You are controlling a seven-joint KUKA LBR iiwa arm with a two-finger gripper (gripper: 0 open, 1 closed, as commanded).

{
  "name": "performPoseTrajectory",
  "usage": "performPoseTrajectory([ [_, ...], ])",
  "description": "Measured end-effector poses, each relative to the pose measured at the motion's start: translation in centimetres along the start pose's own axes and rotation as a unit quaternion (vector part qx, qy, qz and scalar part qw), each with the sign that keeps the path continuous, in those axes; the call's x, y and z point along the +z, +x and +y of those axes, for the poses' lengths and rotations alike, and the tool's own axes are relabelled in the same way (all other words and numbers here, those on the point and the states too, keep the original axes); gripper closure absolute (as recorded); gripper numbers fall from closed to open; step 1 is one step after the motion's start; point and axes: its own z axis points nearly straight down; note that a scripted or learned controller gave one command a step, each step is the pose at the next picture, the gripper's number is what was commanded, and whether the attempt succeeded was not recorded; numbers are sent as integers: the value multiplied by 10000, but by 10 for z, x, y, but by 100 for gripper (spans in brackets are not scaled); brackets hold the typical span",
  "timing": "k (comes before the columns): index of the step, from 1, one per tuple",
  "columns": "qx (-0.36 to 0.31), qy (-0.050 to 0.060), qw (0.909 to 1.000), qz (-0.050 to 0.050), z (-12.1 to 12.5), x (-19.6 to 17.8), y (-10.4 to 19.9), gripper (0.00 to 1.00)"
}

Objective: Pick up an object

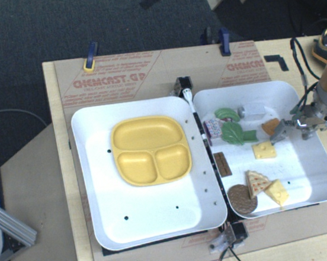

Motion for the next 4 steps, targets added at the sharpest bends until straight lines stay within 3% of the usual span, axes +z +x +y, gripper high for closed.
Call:
performPoseTrajectory([
  [1, 13, -25, 10000, 3, 1, 51, 1, 0],
  [2, 6, -76, 10000, -22, 4, 35, 0, 100],
  [4, 0, -73, 10000, -35, 8, -83, -10, 100],
])
